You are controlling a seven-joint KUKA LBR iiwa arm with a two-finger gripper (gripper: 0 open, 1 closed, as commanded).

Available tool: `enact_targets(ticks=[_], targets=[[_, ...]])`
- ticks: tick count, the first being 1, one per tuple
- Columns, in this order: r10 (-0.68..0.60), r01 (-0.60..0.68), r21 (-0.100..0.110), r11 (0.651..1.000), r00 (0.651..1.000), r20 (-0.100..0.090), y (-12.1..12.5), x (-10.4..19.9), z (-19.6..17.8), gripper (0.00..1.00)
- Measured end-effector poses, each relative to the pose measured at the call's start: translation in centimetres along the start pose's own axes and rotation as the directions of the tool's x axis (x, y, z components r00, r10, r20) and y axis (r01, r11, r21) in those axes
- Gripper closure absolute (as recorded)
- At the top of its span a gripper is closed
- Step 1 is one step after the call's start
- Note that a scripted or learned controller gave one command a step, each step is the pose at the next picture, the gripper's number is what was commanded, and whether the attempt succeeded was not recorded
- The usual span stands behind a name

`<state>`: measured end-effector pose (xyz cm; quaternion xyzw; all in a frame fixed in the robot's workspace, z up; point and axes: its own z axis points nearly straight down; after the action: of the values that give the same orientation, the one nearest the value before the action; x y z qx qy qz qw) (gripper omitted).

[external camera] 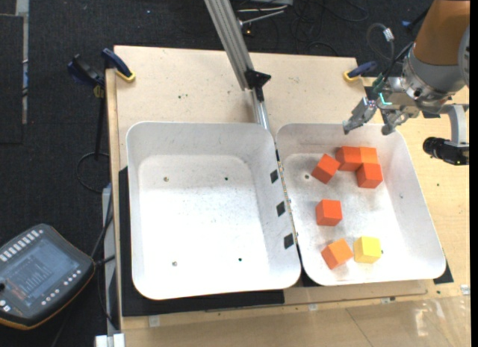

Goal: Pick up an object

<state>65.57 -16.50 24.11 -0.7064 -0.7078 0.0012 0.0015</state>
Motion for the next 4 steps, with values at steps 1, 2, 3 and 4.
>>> enact_targets(ticks=[1,2,3,4], targets=[[-0.002,0.002,-0.004,1.000,1.000,0.001,0.1,0.0,-0.3,0.00],[0.002,-0.002,0.000,1.000,1.000,0.001,0.0,-0.3,4.1,0.00],[-0.002,0.002,0.002,1.000,1.000,0.000,0.1,0.4,10.4,0.00],[0.001,-0.001,-0.024,1.000,1.000,0.008,0.7,0.1,12.0,0.00]])
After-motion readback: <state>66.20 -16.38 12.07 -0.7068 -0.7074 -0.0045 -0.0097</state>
